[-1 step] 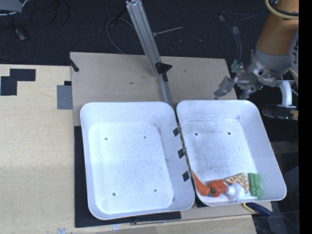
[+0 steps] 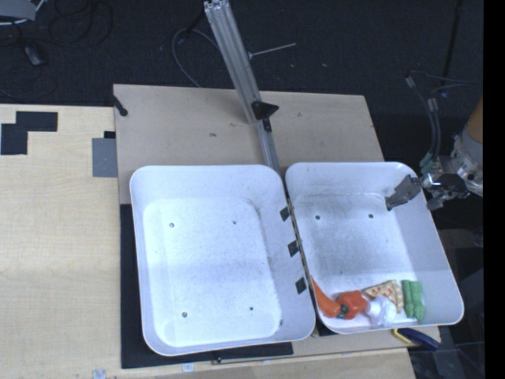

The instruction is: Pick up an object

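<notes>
Two shallow white plastic bins [image 2: 213,181] sit on pale wood; small toys — orange carrot shape [image 2: 325,302], green piece [image 2: 413,298] — crowd the right bin's near corner, partly overlapping. Dark two-finger gripper [image 2: 406,191] hovers over that bin's far right rim, well apart from the toys; no writing legible.

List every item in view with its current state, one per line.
gripper: over the right bin's far right rim, nothing seen between its fingers
right bin: holds a cluster of objects at its near edge
orange object: lying in the cluster
green object: lying at the cluster's right end
left bin: flat on the bench
</notes>
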`<state>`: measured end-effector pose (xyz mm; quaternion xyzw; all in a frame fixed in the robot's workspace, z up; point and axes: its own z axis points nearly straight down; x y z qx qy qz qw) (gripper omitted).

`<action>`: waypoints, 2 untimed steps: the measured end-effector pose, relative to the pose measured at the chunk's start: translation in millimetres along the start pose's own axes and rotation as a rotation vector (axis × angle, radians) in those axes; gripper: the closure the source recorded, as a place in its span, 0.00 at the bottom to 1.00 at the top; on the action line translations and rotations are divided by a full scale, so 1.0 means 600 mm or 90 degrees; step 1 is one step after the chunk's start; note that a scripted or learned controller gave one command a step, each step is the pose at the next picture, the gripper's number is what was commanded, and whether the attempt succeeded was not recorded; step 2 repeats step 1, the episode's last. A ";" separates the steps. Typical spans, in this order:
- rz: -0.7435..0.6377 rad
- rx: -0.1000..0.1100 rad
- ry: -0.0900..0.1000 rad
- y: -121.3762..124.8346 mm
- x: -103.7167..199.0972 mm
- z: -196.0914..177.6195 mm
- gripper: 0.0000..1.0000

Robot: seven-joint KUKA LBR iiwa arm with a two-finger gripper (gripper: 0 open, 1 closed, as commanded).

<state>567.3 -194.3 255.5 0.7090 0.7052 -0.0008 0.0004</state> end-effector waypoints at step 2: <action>-0.002 0.005 0.003 -0.098 -0.022 0.241 0.00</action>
